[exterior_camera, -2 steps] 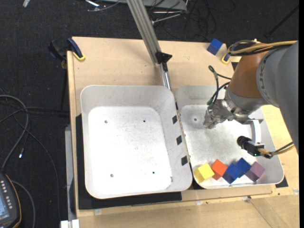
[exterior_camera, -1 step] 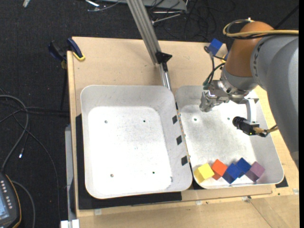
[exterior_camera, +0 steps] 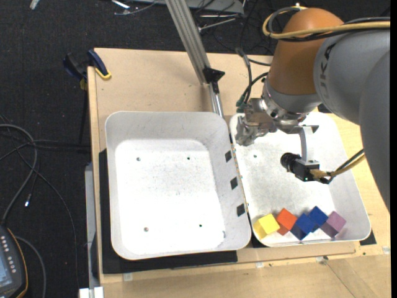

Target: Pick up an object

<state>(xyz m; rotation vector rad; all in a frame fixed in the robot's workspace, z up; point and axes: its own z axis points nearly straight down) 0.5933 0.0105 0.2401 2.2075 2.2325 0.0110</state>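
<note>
Basically I'm hovering my gripper point(exterior_camera: 248, 131) at the right bin's point(exterior_camera: 350, 185) far left corner, nothing between its prongs; open or closed, can't tell. Blocks sitting untouched at the near edge: yellow point(exterior_camera: 267, 225), orange point(exterior_camera: 286, 220), blue point(exterior_camera: 310, 221), purple point(exterior_camera: 334, 223). Whole pick is remaining.

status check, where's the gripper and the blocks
Gripper over right bin's far left corner, holding nothing visible. Four blocks clustered along near wall. Path clear.

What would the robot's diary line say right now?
arm: over right bin | gripper: far end, nothing seen held | blocks: four, near edge
</note>
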